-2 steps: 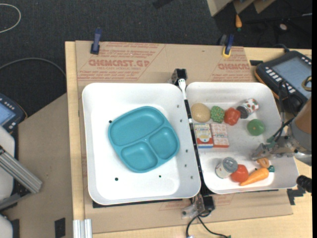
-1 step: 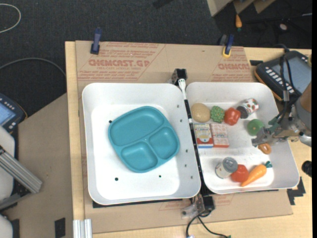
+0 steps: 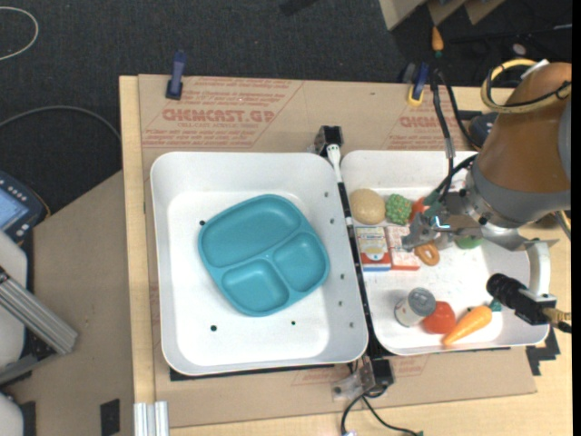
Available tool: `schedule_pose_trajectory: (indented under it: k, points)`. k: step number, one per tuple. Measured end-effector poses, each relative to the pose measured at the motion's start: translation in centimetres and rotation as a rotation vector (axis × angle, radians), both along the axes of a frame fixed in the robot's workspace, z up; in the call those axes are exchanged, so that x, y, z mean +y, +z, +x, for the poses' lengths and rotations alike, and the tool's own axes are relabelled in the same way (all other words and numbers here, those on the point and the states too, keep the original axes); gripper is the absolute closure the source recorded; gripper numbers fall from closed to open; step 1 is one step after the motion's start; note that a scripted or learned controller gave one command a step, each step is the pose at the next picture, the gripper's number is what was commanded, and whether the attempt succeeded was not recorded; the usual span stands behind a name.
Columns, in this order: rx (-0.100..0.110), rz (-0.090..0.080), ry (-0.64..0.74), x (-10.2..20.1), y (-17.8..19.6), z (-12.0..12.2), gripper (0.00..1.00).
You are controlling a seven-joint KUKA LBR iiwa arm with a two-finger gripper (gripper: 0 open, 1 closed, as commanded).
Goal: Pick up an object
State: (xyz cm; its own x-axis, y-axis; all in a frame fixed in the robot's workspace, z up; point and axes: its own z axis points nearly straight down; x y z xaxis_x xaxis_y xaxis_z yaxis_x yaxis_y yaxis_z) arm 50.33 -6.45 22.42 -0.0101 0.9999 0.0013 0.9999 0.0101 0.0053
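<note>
Objects for picking all lay in the right bin (image 3: 399, 166): a tan potato-like piece (image 3: 368, 206) near the divider, a green bumpy piece (image 3: 398, 209) just beside it, a small red-and-white carton (image 3: 373, 247) below those, an orange ring (image 3: 428, 255) just right of the carton, and a grey can (image 3: 418, 305), a red piece (image 3: 439, 318) and a carrot (image 3: 468, 324) clustered toward the bin's near wall.

Tool (image 3: 425, 234) sat low over the bin, between the green piece and the orange ring, close to the carton's right edge. Arm body (image 3: 526, 153) covered most of it from above; whether it was apart or together could not be told, and nothing was seen held in it.

Judgement: low placement over the crowded upper middle suggested a grasp try on the ring or carton. Neighbours touching or nearly so made a clean grip doubtful there.

Left bin (image 3: 172, 243) held one teal divided plate (image 3: 263, 254), well apart from the tool; likely just the drop side.

Both bins sat on the board-covered surface (image 3: 227, 112), clamped at the far edge, presumably to keep them from shifting.
</note>
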Motion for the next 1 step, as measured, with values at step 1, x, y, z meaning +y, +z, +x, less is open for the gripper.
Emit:
schedule_pose_trajectory:
  k: [1]
  points:
    - [0.002,0.001,-0.002,7.11,2.43,-1.92,1.00]
